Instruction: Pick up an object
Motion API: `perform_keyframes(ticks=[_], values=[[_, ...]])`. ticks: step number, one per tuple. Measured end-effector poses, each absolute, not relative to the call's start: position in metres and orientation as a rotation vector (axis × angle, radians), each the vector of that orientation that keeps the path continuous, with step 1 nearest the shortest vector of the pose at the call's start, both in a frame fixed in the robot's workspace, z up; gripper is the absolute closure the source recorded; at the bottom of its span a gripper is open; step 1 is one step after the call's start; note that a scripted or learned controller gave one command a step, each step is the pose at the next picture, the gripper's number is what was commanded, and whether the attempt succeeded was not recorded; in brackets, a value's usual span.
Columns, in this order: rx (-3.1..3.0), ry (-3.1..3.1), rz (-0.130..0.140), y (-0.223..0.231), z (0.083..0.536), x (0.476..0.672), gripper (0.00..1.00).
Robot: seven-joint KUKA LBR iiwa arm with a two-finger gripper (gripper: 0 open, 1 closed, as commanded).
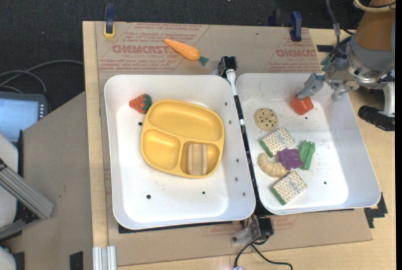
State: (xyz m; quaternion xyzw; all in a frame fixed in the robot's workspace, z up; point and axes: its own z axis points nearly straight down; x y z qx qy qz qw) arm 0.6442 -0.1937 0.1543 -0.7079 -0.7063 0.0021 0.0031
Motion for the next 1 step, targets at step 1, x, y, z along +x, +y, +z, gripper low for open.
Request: perform_keyframes(ticks=[1], values=[[-2.214, -2.221, 0.005, -0.1882, 0.0802, 0.6607, 0.0]])
